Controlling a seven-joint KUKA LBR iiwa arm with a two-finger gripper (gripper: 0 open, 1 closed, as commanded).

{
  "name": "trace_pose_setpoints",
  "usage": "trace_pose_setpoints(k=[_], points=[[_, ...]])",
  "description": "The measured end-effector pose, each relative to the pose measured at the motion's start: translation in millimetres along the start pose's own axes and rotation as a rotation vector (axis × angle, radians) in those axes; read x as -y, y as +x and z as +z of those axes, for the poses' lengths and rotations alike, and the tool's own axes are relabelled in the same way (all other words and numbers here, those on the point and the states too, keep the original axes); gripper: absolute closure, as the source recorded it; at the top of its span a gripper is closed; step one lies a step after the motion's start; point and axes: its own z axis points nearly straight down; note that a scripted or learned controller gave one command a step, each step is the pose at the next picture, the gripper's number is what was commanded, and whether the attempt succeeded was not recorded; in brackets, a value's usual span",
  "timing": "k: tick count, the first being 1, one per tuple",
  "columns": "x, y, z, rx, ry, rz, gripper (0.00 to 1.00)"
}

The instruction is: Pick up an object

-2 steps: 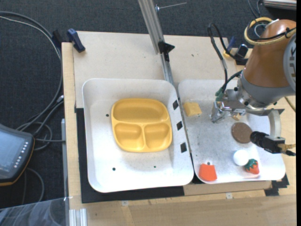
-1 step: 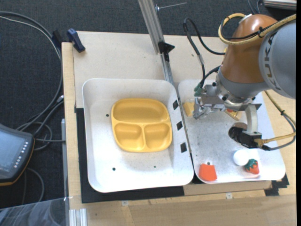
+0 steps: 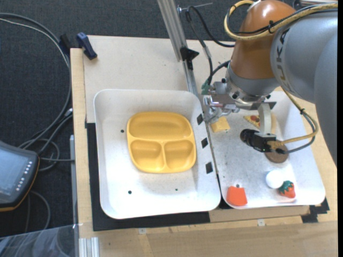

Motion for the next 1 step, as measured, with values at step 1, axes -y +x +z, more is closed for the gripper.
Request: trace_pose_setpoints(k=[1], points=[[-15.1, 51.9, 4.9, 0.0, 0.002, 0.0, 1.0]])
